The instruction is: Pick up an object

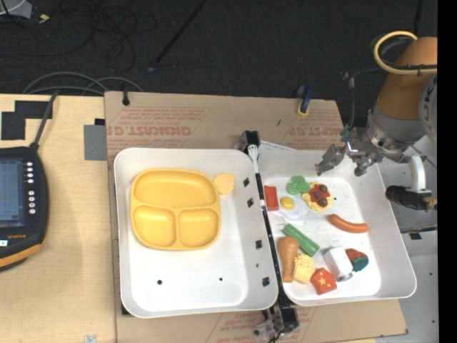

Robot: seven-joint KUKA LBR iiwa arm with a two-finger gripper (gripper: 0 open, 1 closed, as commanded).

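Note:
My gripper (345, 164) hangs over the far rim of the right bin (389, 263), open, with nothing between its two dark fingers (328, 164). Below it in that bin lie toy foods. A green leafy piece (298, 186) and a red-and-yellow pizza piece (318, 196) are closest to the gripper, just in front of it. A fried egg (287, 204) and a red block (270, 197) are further left. A sausage (348, 224), a green cucumber (300, 239), a drumstick (288, 254), corn (304, 267), a red cube (323, 281) and a white can (343, 260) lie nearer the front.
The left bin (143, 291) holds a yellow divided plate (175, 209) and a small yellow disc (224, 184). A black divider rail (260, 220) runs between the bins. A teach pendant (18, 206) rests on the bench at far left.

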